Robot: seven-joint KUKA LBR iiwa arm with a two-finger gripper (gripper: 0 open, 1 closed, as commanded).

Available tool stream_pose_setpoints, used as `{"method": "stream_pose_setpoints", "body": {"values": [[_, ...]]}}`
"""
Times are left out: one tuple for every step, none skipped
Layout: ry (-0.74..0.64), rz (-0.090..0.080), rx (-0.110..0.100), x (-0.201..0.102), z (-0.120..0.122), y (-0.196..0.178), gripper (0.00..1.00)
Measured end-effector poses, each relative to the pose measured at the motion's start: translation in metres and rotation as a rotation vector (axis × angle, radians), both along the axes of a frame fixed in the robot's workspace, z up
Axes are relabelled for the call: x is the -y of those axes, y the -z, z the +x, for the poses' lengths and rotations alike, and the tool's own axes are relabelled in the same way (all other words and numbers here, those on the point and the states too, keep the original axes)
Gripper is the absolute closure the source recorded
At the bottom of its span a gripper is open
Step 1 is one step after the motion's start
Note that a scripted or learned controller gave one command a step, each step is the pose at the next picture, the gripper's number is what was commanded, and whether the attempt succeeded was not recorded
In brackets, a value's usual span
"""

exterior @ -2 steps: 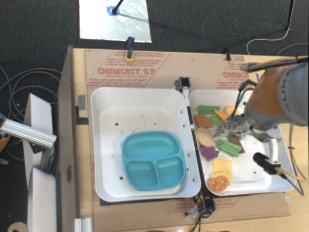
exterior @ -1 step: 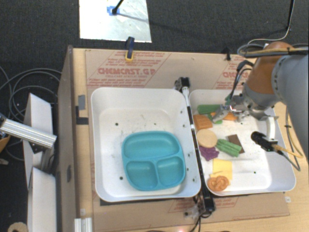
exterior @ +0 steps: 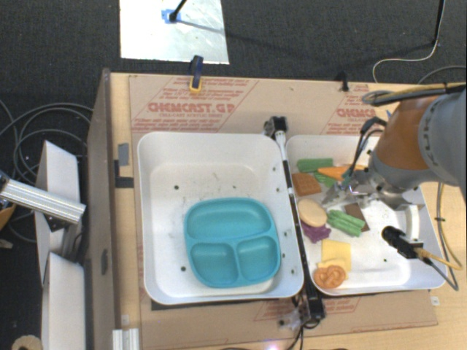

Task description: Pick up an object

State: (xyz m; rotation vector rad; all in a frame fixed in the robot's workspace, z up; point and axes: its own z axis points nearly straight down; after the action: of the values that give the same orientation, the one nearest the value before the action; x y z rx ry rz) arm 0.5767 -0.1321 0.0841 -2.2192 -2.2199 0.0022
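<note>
Nearest the camera, a pretzel (exterior: pixel 330 275) lies at the right bin's (exterior: pixel 379 279) front edge, behind it a yellow cheese slice (exterior: pixel 336 251). Over the green toy food piece (exterior: pixel 346 222) mid-bin hang the jaws (exterior: pixel 355 192); whether apart or together I cannot tell. A teal divided tray (exterior: pixel 232 240) fills the left bin's (exterior: pixel 164 195) front.

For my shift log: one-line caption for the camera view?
Pincer low over toy food in right bin; teal divided tray sits in left bin.

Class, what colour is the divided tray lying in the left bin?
The divided tray is light blue, a turquoise shade, seen clearly in the camera view.
</note>
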Motion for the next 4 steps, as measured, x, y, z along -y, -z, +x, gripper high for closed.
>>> {"method": "stream_pose_setpoints", "body": {"values": [[-0.007,-0.002,0.009,-0.012,0.051,-0.001,0.0],[0.005,-0.013,-0.041,-0.038,0.085,-0.001,0.0],[0.007,0.004,-0.039,-0.03,0.084,0.001,0.0],[-0.002,-0.001,-0.016,-0.032,0.088,-0.009,1.0]]}}
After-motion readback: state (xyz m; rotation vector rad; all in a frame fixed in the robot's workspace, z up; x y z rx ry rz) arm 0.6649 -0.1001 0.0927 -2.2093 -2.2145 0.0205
